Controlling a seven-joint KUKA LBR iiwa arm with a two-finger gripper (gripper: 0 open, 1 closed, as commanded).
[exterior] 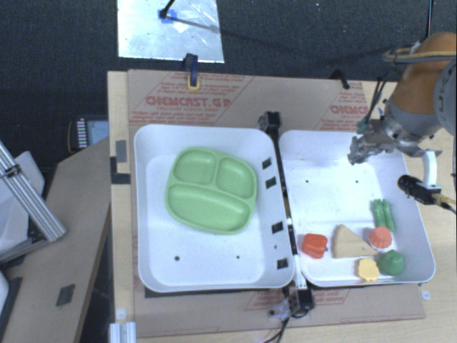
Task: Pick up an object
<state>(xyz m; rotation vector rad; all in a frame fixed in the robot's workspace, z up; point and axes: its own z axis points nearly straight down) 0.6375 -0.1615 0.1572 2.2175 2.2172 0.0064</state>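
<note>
Right white bin (335, 174), near edge: round yellow piece (368, 269), green knob-shaped piece (391, 262), orange block (314, 245), tan wedge (349, 242), round orange-red piece (380, 237), green ridged stick (382, 212). Left white bin (153, 263): green three-part plastic tray (211, 190), centred. Claw (359, 151) over the right bin's far right corner, holding nothing; finger spread cannot be determined.

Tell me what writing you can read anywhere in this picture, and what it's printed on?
"CHEMCAST GP": red print on the brown board under the two white bins, at its upper left.
The same red print at the board's upper right: partly hidden, not fully readable.
Red print along the board's front edge: too blurred to read.
</note>
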